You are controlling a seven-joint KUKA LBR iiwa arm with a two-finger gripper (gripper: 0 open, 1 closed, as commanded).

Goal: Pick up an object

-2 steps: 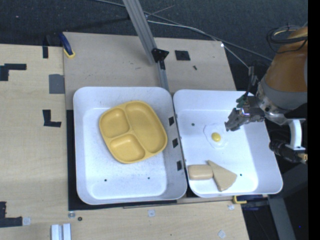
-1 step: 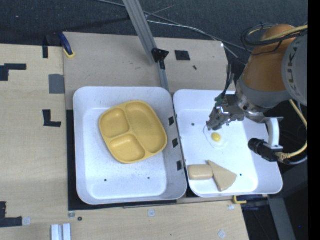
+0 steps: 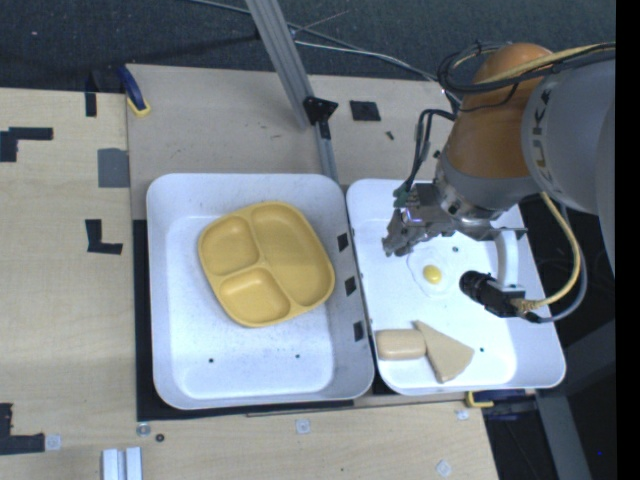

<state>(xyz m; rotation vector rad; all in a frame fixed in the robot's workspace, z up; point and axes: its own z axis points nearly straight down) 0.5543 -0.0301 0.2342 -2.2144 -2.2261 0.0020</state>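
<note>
Approach step, by the look of it: gripper (image 3: 400, 245) hanging over the right bin (image 3: 535, 363), near its left wall; finger state impossible to tell. Small yellow piece (image 3: 432, 274) just beside, mid-bin. Next: centring over it, then descending.

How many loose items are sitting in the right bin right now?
3. A small yellow ball sits mid-bin below the gripper; a tan block and a tan wedge lie touching at the near edge. The arm may hide more.
</note>
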